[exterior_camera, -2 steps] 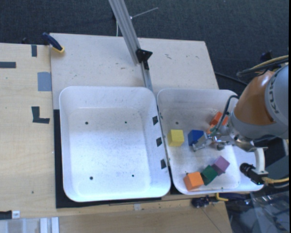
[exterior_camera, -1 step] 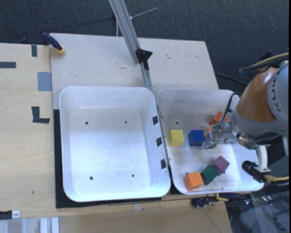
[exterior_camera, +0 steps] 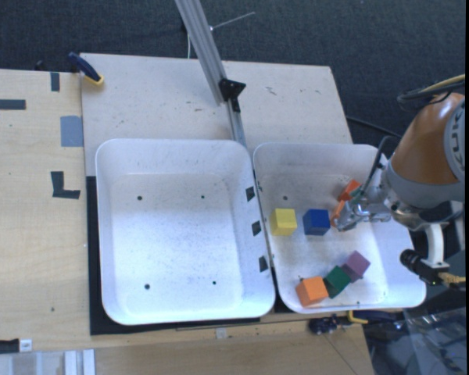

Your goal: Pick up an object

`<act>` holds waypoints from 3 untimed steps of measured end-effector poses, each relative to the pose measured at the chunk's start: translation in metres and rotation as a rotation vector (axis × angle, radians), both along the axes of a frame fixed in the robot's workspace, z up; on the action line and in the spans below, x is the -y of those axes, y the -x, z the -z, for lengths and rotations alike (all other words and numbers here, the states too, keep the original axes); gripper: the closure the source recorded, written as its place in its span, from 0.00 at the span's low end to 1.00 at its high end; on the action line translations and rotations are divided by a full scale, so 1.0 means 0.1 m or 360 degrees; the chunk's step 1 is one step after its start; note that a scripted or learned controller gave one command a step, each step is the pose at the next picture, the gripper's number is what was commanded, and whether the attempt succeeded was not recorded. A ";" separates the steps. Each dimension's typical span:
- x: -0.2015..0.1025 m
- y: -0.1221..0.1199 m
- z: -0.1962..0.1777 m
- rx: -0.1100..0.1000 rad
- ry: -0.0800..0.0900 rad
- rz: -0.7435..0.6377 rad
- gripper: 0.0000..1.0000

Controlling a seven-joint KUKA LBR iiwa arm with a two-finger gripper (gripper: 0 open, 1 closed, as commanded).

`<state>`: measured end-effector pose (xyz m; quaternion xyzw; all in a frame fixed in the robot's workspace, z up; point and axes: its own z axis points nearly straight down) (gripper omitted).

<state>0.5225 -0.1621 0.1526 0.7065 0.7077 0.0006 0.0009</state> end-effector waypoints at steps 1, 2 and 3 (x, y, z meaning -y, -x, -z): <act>-0.02 -0.03 -0.63 0.0006 0.0002 -0.0001 1.00; -0.02 -0.04 -0.94 0.0001 0.0001 0.0000 1.00; -0.56 -0.20 -1.01 -0.0004 -0.0004 -0.0008 1.00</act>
